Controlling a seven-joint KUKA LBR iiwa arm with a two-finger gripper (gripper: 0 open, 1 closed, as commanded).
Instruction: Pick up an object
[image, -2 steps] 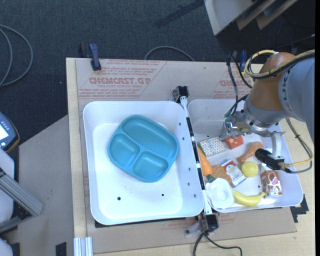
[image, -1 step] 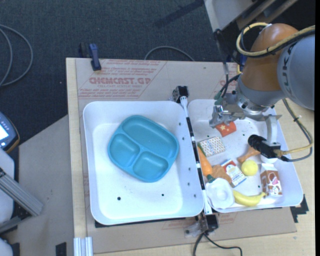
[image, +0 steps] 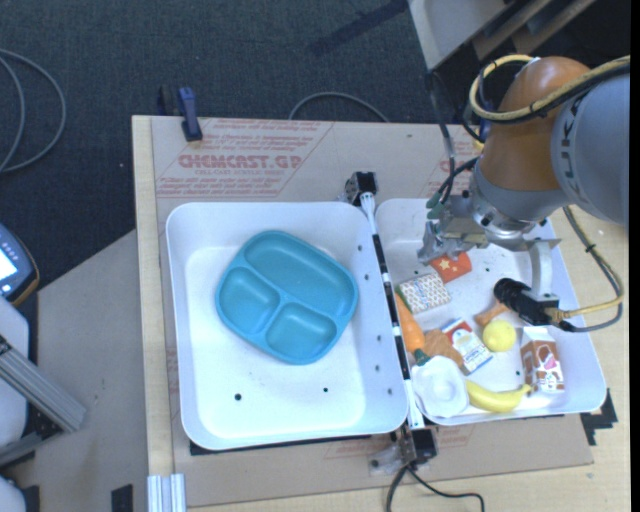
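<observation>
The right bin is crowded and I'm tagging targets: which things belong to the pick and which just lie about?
Belonging to the pick:
gripper, low over the right bin
orange block right by it
patterned box
carrot
lemon
banana

Lying about:
blue tray in the left bin
blue clamp on the bench

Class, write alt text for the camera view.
A grey arm's gripper hangs low over the right bin, crowded with toy food including a banana. The left bin holds a blue divided plate.
</observation>
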